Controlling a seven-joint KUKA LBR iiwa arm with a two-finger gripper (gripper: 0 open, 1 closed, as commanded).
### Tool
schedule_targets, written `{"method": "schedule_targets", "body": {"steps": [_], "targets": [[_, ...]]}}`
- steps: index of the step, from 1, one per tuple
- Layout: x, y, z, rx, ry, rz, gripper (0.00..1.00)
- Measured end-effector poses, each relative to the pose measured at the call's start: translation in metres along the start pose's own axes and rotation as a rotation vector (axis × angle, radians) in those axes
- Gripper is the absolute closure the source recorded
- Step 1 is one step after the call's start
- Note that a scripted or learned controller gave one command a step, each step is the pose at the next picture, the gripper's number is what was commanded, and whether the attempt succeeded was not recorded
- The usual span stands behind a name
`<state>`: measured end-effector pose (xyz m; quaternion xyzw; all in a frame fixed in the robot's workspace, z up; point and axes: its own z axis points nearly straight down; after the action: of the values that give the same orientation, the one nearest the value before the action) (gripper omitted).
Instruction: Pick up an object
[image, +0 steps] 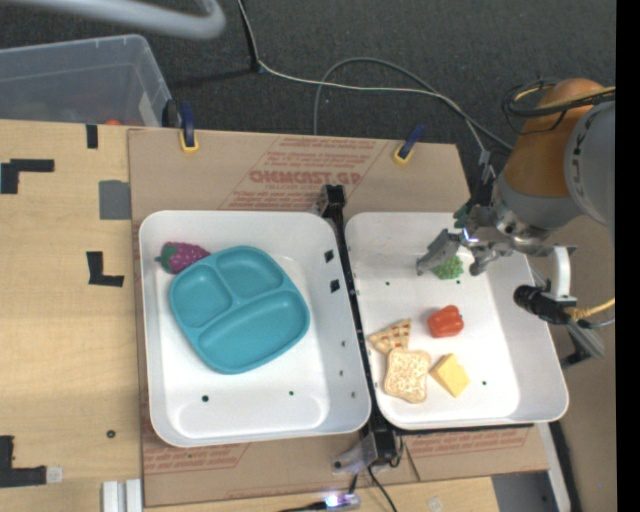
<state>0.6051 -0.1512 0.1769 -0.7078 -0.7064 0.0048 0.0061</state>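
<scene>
Clear tub (75, 75) and clamps (187, 130) — behind the bench.

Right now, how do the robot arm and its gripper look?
The arm is grey and rounded, with an orange band above the wrist. Black cables loop over it. The gripper has two dark grey fingers below a metallic wrist block.

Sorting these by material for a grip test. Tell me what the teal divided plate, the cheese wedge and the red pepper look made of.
The teal divided plate looks like moulded plastic, matte, with smooth rounded compartment walls. The cheese wedge looks like toy plastic or foam, uniformly yellow; which one is unclear. The red pepper looks like glossy plastic, with a small highlight on top.
</scene>
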Motion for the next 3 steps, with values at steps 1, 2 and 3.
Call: {"method": "schedule_targets", "body": {"steps": [1, 2, 3], "targets": [[0.0, 0.003, -0.008, -0.014, -0.002, -0.004, 0.0], [-0.001, -0.004, 0.039, -0.01, -0.002, -0.003, 0.0], [-0.001, -0.004, 0.092, -0.013, -0.004, -0.004, 0.0]]}}
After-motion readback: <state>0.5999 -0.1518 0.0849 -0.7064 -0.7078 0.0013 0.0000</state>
